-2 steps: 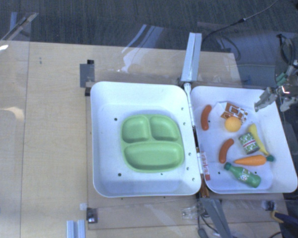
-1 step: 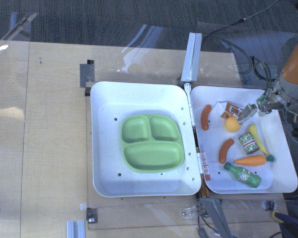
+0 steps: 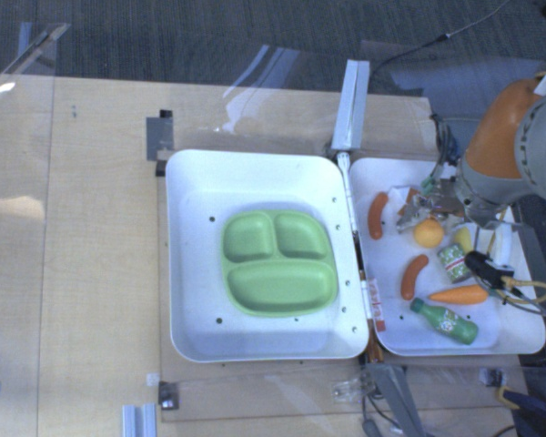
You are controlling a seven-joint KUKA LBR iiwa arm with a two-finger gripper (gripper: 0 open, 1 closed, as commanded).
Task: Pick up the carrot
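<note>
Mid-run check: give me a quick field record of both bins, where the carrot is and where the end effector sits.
left bin: holds a green divided plate
right bin: holds the food items
carrot: lying flat near the front of the right bin, above the green bottle
other items: two sausages, a yellow fruit
end effector: over the back of the right bin, beside the yellow fruit, apart from the carrot
carrot status: not picked up

Arm and end effector, overhead view
Grey arm enters from the right, orange band above the wrist; end effector [image 3: 423, 209] reaches leftward and down; finger state indiscernible.
</note>
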